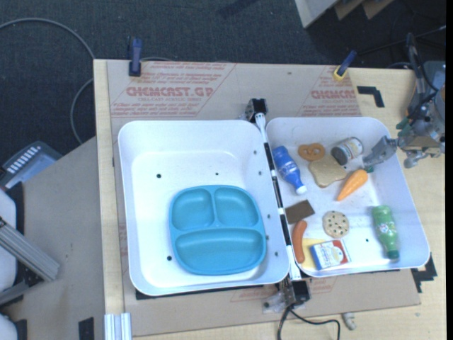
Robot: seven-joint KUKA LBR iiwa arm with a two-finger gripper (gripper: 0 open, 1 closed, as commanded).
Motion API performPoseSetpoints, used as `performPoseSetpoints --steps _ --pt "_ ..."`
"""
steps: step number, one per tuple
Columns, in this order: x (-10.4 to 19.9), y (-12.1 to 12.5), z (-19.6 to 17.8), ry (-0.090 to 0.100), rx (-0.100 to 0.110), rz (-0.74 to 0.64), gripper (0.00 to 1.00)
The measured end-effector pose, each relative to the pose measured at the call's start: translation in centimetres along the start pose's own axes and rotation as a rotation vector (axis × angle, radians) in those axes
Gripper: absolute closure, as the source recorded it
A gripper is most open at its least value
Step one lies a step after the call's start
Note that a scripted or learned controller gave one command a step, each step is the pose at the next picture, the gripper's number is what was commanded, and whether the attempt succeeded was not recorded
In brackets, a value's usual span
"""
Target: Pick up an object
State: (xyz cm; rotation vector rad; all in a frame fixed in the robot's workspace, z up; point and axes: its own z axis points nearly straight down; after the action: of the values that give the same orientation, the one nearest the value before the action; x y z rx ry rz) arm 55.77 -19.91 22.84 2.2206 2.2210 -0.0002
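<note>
Gripper hovering at the right bin's far right rim, nothing picked yet.

The gripper (384,151) is sitting at about two o'clock of the right bin (414,218); whether it is spread or closed I cannot tell. Nearest, at its seven o'clock, is lying the carrot (352,184): likely a light, stiff plastic toy, smooth and tapered, so probably best pinched across its thick orange middle. The green bottle (385,231) is lying at the bin's four o'clock.
</note>
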Motion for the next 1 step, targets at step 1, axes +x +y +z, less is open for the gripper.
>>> performPoseSetpoints --steps 1 --pt "-2.03 -2.15 13.36 0.004 -0.001 -0.003 0.00"
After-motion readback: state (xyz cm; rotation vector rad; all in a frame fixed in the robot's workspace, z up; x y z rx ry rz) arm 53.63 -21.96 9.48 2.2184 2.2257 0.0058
